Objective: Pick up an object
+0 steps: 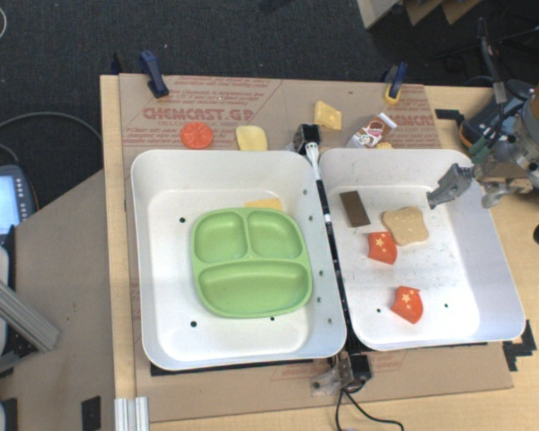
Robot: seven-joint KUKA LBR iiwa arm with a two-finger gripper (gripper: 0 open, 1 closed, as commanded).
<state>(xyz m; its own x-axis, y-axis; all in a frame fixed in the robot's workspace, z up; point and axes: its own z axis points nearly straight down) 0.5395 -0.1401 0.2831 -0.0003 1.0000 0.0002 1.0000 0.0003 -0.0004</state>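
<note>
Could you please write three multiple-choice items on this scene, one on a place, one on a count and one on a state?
1. Where does the green divided plate lie?
A. in the left bin
B. in the right bin
C. on the cardboard behind the bins

2. How many red strawberry-like pieces lie in the right bin?
A. one
B. two
C. four

3. What is the state of the gripper?
A. clamped on the plate
B. above the right bin's far side, holding nothing
C. lifting the brown block

Answers: 1 A, the plate sits inside the left bin. 2 B, one piece lies near the tan bread slice and another nearer the front. 3 B, nothing shows between its fingers.
</note>
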